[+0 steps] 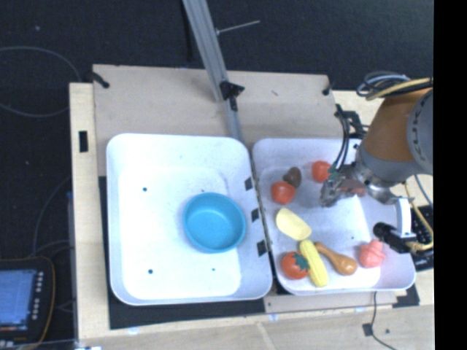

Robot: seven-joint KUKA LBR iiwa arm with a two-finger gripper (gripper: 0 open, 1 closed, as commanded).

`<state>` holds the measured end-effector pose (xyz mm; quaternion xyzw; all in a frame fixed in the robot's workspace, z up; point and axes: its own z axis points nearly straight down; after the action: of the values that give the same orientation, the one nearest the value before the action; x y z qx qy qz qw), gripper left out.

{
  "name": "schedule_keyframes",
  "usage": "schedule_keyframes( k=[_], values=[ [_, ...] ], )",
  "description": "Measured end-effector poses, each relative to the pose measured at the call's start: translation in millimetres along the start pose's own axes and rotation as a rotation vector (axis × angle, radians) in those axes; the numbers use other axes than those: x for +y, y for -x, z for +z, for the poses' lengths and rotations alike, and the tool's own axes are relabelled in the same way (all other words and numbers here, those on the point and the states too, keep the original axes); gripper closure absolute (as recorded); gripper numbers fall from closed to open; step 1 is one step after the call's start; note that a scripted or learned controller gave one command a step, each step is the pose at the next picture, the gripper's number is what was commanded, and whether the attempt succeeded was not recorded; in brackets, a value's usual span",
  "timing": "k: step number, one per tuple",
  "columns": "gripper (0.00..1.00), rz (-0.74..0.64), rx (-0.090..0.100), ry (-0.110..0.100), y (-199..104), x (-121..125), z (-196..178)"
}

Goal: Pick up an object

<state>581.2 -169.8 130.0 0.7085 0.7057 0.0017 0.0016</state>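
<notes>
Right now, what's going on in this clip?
The arm reaches in from the right, its gripper low over the right bin, among the toy foods. It is near a small red piece and a brown one; I can't see anything held. A tomato, a corn cob and a pink item lie nearer the front. The left bin holds a blue bowl.

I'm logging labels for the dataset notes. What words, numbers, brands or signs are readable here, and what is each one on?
None can be read.
The lit blue screen at the lower left of the view shows content too small and blurred to read.
The bins, the blue bowl and the toy foods carry no visible print.
</notes>
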Motion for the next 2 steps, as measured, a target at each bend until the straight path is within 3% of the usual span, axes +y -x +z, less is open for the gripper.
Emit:
schedule_keyframes(
  k=[1,2],
  values=[
    [1.00,-0.001,0.000,0.001,6.0,0.5,-65.0],
    [1.00,-0.002,0.000,-0.001,7.0,1.7,-74.7]
  ],
)
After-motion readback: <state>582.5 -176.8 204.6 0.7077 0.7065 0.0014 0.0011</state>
